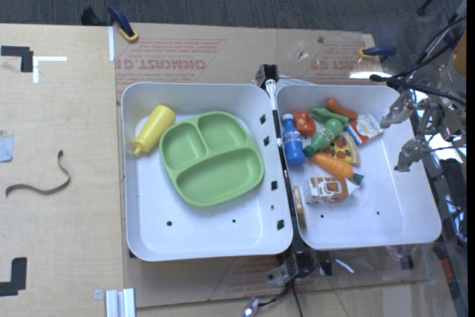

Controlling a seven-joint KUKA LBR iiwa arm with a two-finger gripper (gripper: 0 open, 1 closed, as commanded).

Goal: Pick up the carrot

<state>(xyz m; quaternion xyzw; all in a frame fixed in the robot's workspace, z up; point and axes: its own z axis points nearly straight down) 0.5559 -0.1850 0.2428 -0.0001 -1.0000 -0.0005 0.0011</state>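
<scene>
The carrot [333,164] is orange with a green stub at its right end. It lies in the middle of the right bin [386,223], among other toy foods. My gripper [401,136] hangs at the bin's right wall, well to the right of the carrot and apart from it. Its two grey fingers [392,113] stand spread, open, with nothing between them.
Around the carrot lie a blue bottle [292,143], a green bottle [326,134], a pizza slice [343,151], a small carton [327,190] and a red piece [303,122]. The left bin [148,226] holds a green divided plate [213,157] and a yellow bottle [153,128].
</scene>
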